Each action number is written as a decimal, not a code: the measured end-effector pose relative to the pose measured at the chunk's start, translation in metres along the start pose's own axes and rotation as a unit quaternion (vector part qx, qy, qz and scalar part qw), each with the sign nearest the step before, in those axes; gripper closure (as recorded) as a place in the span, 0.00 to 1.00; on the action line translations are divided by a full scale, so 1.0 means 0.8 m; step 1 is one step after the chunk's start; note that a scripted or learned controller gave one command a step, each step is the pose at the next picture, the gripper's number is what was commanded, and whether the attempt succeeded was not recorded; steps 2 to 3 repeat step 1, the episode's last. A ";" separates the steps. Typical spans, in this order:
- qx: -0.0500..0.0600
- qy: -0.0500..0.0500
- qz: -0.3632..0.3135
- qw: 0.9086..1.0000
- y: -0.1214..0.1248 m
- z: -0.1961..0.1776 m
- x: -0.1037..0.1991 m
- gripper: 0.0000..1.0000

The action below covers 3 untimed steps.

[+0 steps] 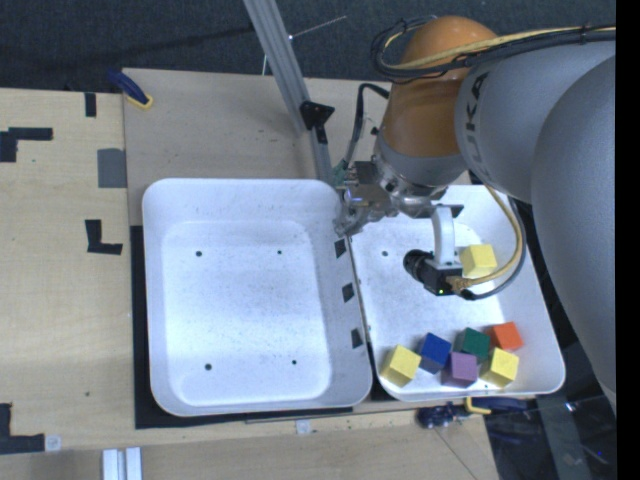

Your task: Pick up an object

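Several small cubes lie in the right bin [400, 298]. One yellow cube [480, 260] sits alone near the bin's right side. Along the front edge is a cluster: a yellow cube [402, 365], a blue cube [435, 350], a purple cube [462, 368], a green cube [472, 343], an orange cube [507, 336] and another yellow cube [503, 367]. My gripper [352, 208] hangs over the right bin's back left corner, close to the rim between the bins and well away from the cubes. Nothing shows in its grasp.
The left bin [240, 288] lies beside the right one, their rims meeting in the middle. A slanted metal rod [285, 58] rises behind the bins. The big grey arm [560, 168] covers the right bin's back right part.
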<state>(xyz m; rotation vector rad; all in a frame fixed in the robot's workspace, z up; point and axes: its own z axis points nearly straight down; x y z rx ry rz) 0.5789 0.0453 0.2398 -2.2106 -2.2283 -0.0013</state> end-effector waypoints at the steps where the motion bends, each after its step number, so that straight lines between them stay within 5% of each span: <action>1: 0.001 -0.001 0.001 1.000 -0.005 0.018 0.065 1.00; 3: 0.001 -0.001 0.001 1.000 -0.005 0.018 0.065 1.00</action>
